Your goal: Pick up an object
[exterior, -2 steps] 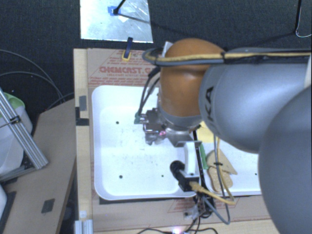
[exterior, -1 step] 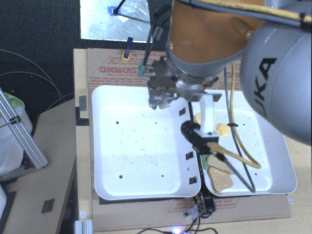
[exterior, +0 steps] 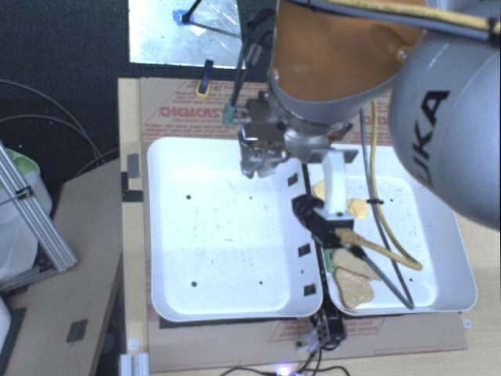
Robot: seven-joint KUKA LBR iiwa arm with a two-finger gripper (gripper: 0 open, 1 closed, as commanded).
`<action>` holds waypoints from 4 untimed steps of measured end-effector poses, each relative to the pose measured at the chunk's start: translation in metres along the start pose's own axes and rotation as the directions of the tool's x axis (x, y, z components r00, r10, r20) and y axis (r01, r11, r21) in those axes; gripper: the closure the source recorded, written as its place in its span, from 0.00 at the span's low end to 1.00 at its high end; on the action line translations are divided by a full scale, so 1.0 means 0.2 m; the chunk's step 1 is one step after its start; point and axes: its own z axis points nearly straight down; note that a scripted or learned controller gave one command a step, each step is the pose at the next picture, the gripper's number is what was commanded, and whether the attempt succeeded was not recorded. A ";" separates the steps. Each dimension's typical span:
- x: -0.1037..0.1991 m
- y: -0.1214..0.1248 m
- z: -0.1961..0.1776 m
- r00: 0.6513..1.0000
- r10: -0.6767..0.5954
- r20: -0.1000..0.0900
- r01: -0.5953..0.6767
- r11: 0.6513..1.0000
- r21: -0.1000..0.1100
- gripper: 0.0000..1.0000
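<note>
Camera view: gripper (exterior: 258,163) over left bin (exterior: 168,233) — finger state unreadable; you risk grasping nothing — objects sit in right bin (exterior: 450,269).

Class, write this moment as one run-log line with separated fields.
gripper: over left bin, top right | right bin: tan piece, yellow bits | grasp: none seen

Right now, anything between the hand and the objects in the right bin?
Nothing solid. The hand hangs over the left bin's far right corner; the objects lie across the divider in the right bin, partly under the arm's cables.
</note>
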 end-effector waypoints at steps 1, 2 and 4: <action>0.00 0.00 -0.05 1.000 -0.005 0.000 0.005 1.000 -0.001 1.00; 0.00 0.01 -0.11 1.000 -0.011 -0.001 0.011 1.000 -0.003 1.00; -0.35 -0.04 0.03 1.000 0.015 0.003 -0.015 1.000 0.006 1.00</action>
